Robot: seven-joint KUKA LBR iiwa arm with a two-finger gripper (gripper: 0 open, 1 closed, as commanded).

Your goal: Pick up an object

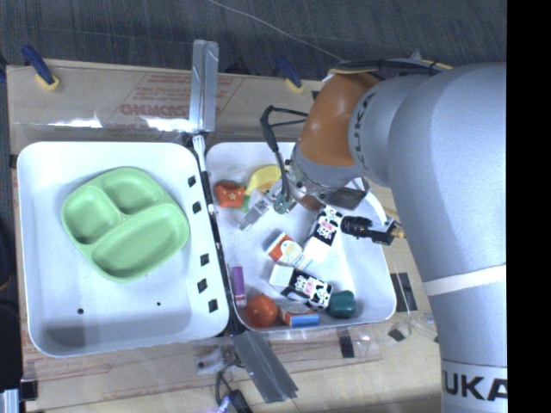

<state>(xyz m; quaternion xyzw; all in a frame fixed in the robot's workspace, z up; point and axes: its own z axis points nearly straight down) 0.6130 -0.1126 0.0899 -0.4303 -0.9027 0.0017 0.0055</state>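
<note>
My gripper is low in the upper left part of the right bin, under the orange wrist band. It sits just below a yellow banana-like piece and to the right of an orange-red toy. A small grey-clear piece lies at its lower left. Lower in the bin lie a cow-patterned pack, an orange-and-white box, a second cow-patterned pack, a red ball, a dark green lump and a purple stick.
The left bin holds a green divided plate. The big grey arm covers the right bin's right side. A metal divider bar stands between the bins at the back.
</note>
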